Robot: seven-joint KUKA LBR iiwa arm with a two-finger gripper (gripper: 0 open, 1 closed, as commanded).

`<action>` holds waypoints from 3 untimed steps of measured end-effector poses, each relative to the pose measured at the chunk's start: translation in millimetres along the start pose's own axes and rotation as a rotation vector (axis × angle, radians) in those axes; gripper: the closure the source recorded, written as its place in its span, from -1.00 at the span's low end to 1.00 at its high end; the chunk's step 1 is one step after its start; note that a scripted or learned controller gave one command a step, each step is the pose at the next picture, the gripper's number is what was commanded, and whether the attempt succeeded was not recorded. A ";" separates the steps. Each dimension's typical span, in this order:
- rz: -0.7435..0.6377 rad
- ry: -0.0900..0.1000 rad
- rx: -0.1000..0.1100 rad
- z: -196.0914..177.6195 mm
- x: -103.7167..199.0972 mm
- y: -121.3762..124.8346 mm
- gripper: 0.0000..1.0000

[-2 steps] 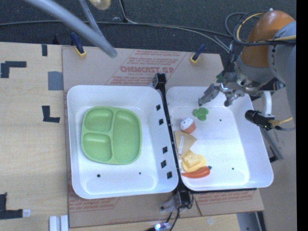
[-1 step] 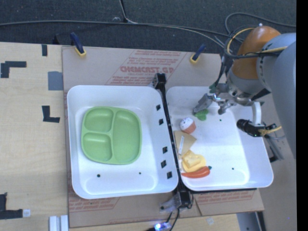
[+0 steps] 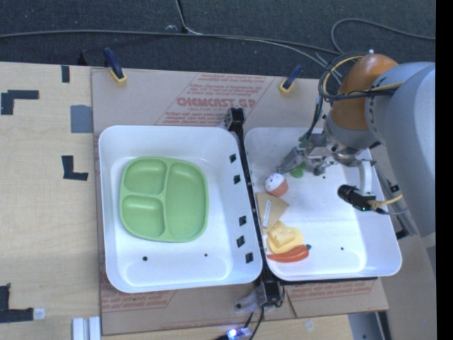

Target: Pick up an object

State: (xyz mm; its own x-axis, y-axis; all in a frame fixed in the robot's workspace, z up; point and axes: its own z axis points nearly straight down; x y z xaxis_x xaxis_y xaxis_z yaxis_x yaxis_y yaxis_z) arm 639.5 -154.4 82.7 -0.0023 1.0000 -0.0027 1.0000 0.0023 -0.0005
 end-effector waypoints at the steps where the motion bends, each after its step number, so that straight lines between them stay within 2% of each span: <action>1: -0.001 -0.001 -0.003 -13.4 0.0 1.2 1.00; 2: 0.002 0.002 -0.003 -60.1 -2.4 -5.9 1.00; 3: 0.000 0.002 -0.004 -123.2 -1.2 -3.6 1.00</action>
State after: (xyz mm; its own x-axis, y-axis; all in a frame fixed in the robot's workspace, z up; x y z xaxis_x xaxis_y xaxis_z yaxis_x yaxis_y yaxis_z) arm 635.9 -155.2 205.9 -0.0019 1.0000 -0.0009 1.0000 0.0019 0.0036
